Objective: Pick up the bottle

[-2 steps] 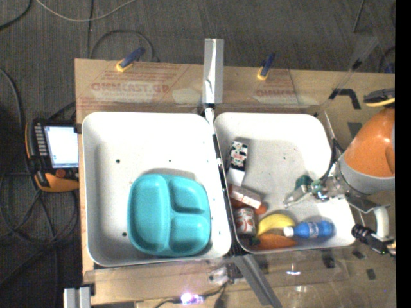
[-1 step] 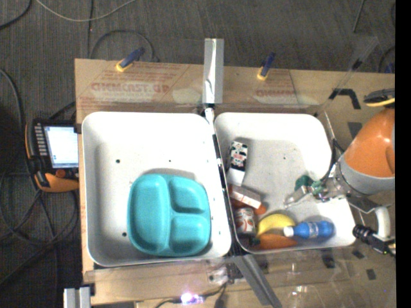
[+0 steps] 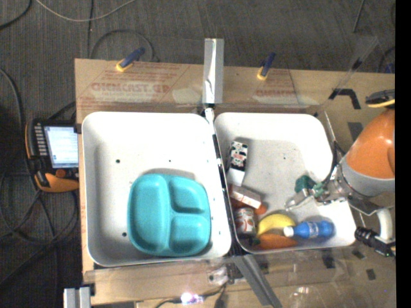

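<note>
The bottle (image 3: pixel 313 230) lies at the right bin's (image 3: pixel 276 122) front edge, touching a banana (image 3: pixel 275 223); the gripper (image 3: pixel 307 193), jaw state unclear, risks nudging both.

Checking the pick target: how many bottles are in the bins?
1: a blue bottle lying at the right bin's front edge, beside the banana; clutter could hide others.

This looks like a robot lab, not a home. A big robot arm (image 3: pixel 376 156) with an orange band reaches over a desk (image 3: pixel 160 88) made of brown board. Two white bins (image 3: pixel 103 140) sit side by side on it, held in place with clamps (image 3: pixel 130 59). Black and grey cables (image 3: pixel 58 5) snake over the dark carpet floor (image 3: pixel 270 11). A hand-held control screen (image 3: pixel 56 149) with an orange edge lies at the left.
</note>
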